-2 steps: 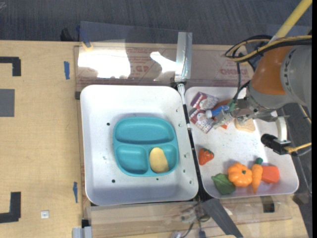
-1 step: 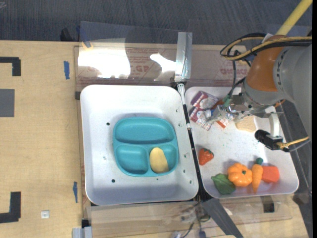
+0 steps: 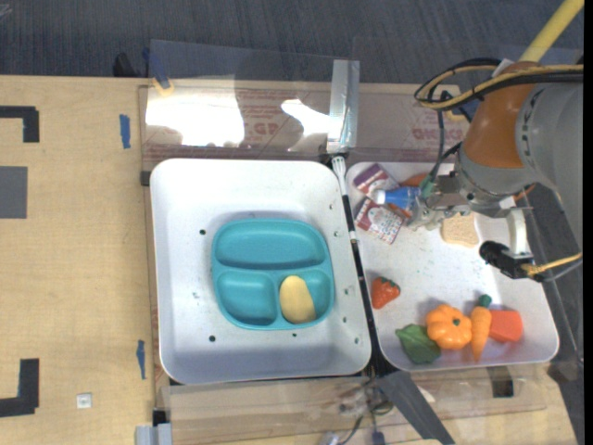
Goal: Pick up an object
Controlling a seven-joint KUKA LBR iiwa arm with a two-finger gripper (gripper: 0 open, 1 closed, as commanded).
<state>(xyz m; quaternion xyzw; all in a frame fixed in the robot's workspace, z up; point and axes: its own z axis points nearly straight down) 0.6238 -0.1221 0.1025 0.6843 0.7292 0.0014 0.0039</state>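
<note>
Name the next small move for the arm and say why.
Probably a short descent onto the packets: the gripper hangs beside them at the back of the right bin, apparently holding nothing. The toy vegetables lie farther forward.

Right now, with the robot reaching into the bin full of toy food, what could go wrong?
1. The gripper sits among crowded things at the back of the right bin: a blue and white tube, a red and white packet and a tan piece. It might nudge them or grab two.
2. It is close to the bin's back wall, so it could bump it.
</note>
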